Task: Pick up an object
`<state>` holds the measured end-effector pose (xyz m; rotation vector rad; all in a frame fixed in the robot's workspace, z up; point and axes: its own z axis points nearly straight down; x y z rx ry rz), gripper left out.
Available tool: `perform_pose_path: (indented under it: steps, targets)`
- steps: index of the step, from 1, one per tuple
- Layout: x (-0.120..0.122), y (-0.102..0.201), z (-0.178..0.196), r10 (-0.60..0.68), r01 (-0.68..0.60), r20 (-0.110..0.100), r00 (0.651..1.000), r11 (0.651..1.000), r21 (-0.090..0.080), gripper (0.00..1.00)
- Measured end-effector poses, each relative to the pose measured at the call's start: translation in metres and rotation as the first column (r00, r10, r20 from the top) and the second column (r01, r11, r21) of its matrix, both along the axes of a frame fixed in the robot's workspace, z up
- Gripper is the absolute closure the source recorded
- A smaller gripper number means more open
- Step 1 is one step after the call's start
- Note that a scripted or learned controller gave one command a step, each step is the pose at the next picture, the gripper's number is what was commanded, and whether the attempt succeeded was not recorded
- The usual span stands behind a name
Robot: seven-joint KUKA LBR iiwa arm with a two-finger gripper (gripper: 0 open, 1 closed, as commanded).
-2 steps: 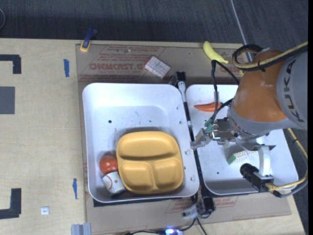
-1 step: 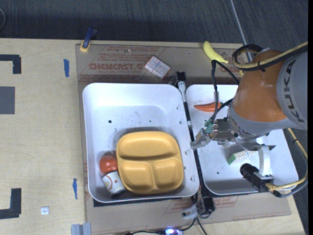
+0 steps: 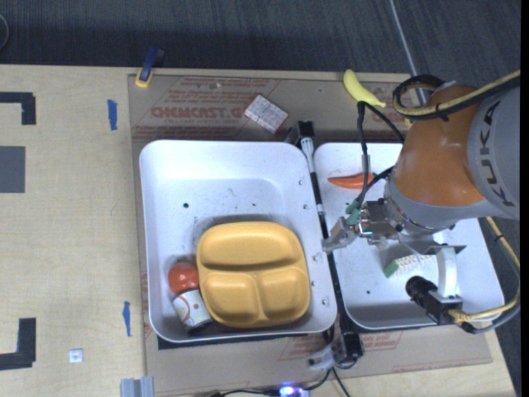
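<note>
Yellow plastic tray [image 3: 250, 271] low in the left bin [image 3: 165, 172], orange-and-white can [image 3: 187, 294] touching its left side. Orange carrot-like piece [image 3: 349, 181] at the top of the right bin [image 3: 488, 292], near the wrist. Gripper [image 3: 347, 232] low over the wall between the bins – state of the jaws impossible to tell. Likely trouble: scraped the rim – closed on nothing.

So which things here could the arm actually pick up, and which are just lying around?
Pickable:
yellow divided tray
orange and white bottle
orange carrot-shaped piece
green and white item

Lying about:
yellow banana
patterned card
blue clip
</note>
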<state>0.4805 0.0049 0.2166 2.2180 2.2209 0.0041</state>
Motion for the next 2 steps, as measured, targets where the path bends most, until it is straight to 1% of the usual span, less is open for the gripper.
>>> perform_pose_path:
  steps: [2]
  targets:
    - [0.0000,0.0000,0.0000,0.000,0.000,0.000,1.000,1.000,0.000,0.00]
